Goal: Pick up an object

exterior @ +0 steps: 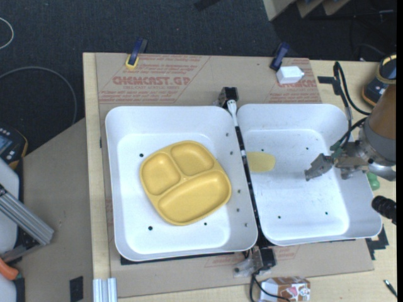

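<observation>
Two white bins sat side by side on the bench (189, 74). Left bin (126, 187) held a yellow divided plate (184, 182), lying flat near its middle. Right bin (327, 222) held a small pale yellow object (261, 162), flat on the floor close to the left wall. Gripper (313, 170) reached in from the right, low over the right bin, apart from the pale object. Whether it was spread or pressed together could not be told; nothing seen between.
</observation>
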`<state>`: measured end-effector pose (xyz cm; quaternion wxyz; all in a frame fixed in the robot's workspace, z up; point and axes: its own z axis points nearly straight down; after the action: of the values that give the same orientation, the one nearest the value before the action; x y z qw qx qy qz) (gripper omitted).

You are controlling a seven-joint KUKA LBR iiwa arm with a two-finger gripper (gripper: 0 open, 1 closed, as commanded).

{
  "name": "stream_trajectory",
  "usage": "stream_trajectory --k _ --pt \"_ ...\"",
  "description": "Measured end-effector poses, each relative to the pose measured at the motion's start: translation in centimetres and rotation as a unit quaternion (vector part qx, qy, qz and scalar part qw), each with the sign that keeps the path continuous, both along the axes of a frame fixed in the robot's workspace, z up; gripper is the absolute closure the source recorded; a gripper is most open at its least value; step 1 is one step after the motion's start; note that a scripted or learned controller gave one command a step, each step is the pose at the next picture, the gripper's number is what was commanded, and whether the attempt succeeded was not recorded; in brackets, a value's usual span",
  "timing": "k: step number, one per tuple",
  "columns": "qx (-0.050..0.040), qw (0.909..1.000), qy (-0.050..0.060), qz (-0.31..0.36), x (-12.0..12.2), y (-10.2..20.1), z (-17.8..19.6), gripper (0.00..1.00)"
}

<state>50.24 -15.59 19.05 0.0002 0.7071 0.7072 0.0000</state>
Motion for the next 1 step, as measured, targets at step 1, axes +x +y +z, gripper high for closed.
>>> stream_trajectory --k 1 --pt "0.002 1.0 0.0 0.004 -2.33 7.28 3.77 0.0"
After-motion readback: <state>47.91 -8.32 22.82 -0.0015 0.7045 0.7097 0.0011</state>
